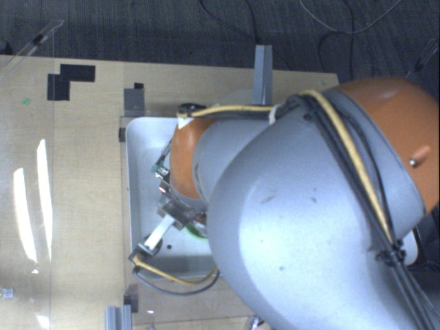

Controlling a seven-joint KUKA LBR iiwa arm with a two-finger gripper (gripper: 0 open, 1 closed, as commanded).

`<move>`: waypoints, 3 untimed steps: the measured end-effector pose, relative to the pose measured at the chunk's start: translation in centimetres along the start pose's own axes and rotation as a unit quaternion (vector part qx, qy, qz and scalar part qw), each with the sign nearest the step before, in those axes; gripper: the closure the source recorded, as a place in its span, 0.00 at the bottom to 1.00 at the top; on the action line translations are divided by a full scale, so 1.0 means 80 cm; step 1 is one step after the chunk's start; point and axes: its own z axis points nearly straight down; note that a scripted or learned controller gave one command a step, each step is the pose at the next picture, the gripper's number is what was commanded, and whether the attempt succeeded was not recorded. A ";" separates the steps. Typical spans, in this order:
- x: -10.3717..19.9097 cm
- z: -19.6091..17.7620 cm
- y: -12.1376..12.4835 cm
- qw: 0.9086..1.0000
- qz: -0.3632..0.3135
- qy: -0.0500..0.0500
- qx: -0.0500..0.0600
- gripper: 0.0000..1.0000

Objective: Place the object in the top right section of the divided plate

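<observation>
The arm reaches from the right over the bin on the bench

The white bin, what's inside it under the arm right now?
The white bin shows bare floor along its left side, the gripper reaching low near the front, and a sliver of something green beside the wrist. The arm covers the rest, so any plate there is hidden.

Beyond my tool lies a dark grey carpeted floor with thin black looping cables; left of it, a pale wooden benchtop catches streaks of light.
</observation>
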 end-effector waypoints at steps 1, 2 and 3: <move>-0.012 -0.109 -0.012 0.983 0.182 -0.005 0.001 0.00; -0.010 -0.121 -0.011 0.983 0.183 -0.003 0.001 1.00; 0.026 -0.127 0.034 0.978 0.210 -0.006 0.001 1.00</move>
